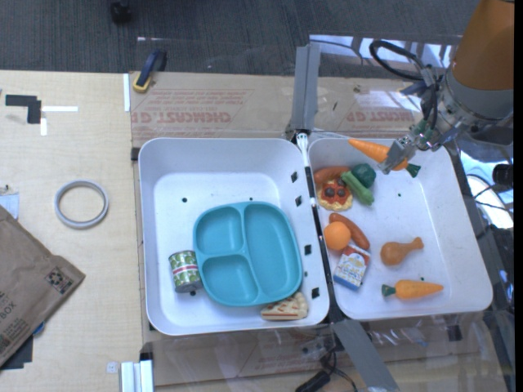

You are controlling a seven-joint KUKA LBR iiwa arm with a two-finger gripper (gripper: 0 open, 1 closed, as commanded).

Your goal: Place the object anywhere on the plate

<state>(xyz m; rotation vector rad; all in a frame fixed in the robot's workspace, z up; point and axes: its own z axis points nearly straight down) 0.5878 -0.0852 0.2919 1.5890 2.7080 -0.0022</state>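
While the grey arm with the orange band reached in from the right, its tool sat low over the far edge of the right white bin, right at a plastic orange carrot with a green tip; the carrot's stem end looked to be at the tool tips, but whether the tool was closed on it or just touching, I could not tell. The task did not name its object, so which piece counted was unclear. The teal three-compartment plastic plate lay in the left white bin, toward its near side, with nothing on it. Just left of the plate stood a small green-labelled toy can, touching or nearly touching the rim. At the plate's near edge lay a tan waffle-like toy slice. In the right bin, near the carrot: a toy pizza slice with red toppings, with a dark green vegetable piece beside it. Nearer: an orange ball-shaped fruit touching a reddish sausage-shaped piece, a small white and blue toy carton, a brown toy drumstick and a second orange carrot at the near edge. On the light wood counter left of the bins lay a roll of pale tape and a brown paper bag.
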